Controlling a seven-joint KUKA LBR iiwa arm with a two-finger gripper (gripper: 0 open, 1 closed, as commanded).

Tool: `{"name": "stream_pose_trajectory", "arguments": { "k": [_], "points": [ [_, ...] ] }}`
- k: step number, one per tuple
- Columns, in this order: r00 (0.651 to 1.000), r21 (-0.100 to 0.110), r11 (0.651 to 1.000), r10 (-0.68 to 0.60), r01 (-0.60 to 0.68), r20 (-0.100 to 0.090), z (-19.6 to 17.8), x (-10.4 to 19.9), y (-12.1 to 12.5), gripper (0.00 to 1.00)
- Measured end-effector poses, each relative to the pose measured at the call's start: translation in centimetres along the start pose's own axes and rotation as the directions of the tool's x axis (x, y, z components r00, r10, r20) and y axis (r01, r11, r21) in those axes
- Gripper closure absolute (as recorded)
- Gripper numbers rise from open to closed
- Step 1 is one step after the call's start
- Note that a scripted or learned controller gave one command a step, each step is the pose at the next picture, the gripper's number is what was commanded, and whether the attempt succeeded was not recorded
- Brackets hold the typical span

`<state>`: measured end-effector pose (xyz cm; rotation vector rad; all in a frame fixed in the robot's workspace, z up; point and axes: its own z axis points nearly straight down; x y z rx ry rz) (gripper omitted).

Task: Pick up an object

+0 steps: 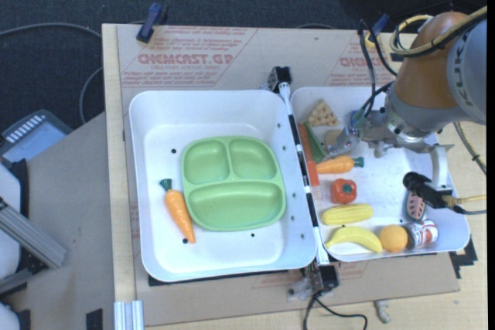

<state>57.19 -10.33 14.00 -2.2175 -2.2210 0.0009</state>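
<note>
On my screen, the worktop (193, 62) carries two shallow white bins side by side. At its 11 o'clock corner I see a blue clamp (150, 22).

The left bin (147, 127) holds a green divided plate (232, 183) near its centre. A toy carrot (178, 212) lies at the plate's 8 o'clock, just beside its rim, leafy end toward 11 o'clock.

The right bin (456, 232) holds the candidate objects. Along its left wall lies a long red-and-green piece (309, 158) that I cannot identify. At the bin's 11 o'clock sits a tan wedge (322, 114). A second carrot (336, 164) lies crosswise near the bin's centre; below it, toward 6 o'clock, come a red tomato (343, 190), a corn cob (347, 214) and a banana (354, 238). An orange (394, 237) touches the banana's right end, and a small can (422, 233) lies just beside the orange. A watermelon slice (416, 205) sits at the can's 12 o'clock.

The arm (433, 81) enters from 2 o'clock. Its tool (352, 131) hangs over the upper part of the right bin, just above the second carrot; I cannot tell how wide it stands, and I see no object held in it.
</note>
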Motion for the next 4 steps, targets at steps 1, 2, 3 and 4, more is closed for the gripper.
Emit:
{"name": "stream_pose_trajectory", "arguments": {
  "k": [1,2,3,4],
  "points": [
    [1.0,0.0,1.0,0.002,-0.002,0.001,5.6,-1.4,0.3,0.0],
    [1.0,-0.001,1.0,0.002,-0.002,0.001,5.6,0.3,-4.5,0.0],
    [1.0,-0.003,1.0,0.003,-0.003,0.002,4.6,0.3,-4.4,1.0],
    [1.0,-0.005,1.0,0.0,0.0,0.001,-4.5,4.5,2.9,1.0]
  ]
}}
